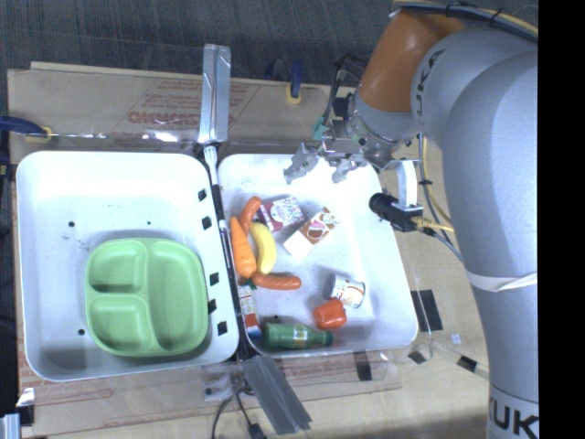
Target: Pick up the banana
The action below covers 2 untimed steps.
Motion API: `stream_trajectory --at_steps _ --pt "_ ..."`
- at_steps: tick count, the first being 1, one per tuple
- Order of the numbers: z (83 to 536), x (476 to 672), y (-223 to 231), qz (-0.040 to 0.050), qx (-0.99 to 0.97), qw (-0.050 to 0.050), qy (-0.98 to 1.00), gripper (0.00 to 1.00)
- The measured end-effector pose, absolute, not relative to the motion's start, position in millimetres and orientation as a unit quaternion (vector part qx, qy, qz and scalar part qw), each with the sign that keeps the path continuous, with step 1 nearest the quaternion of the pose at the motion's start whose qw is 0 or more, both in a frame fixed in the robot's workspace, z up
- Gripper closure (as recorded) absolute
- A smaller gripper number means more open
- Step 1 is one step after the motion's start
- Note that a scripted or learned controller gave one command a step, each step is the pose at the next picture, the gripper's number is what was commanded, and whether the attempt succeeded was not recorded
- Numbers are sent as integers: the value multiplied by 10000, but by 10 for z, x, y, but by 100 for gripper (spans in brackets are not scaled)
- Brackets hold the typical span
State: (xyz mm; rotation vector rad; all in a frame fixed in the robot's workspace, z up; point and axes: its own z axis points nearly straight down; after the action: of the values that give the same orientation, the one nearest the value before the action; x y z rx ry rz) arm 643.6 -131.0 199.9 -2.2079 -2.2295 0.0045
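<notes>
Gripper (pixel 321 165) hangs over the right bin's (pixel 388 254) far rim, fingers spread with nothing between them, as far as this slant shows. Your banana (pixel 263 248) lies toward 7 o'clock from it, wedged between a carrot (pixel 241 248) and a carton (pixel 281 213). Its long axis runs roughly 12 to 6, tips slightly bowed. Bring the fingers down across that axis at mid-length, clear of the carrot, so you close on the narrow width.

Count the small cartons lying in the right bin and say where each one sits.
2. A dark carton lies just right of the banana; a white-and-brown carton lies to its right. Others could be hidden beneath them.
</notes>
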Motion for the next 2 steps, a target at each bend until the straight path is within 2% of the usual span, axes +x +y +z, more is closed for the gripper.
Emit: stream_trajectory --at_steps 1,2 --pt "988 6054 -956 -26 -5858 -46 -8104 0" --pt "993 6088 -965 -42 -6108 -65 -7917 0"
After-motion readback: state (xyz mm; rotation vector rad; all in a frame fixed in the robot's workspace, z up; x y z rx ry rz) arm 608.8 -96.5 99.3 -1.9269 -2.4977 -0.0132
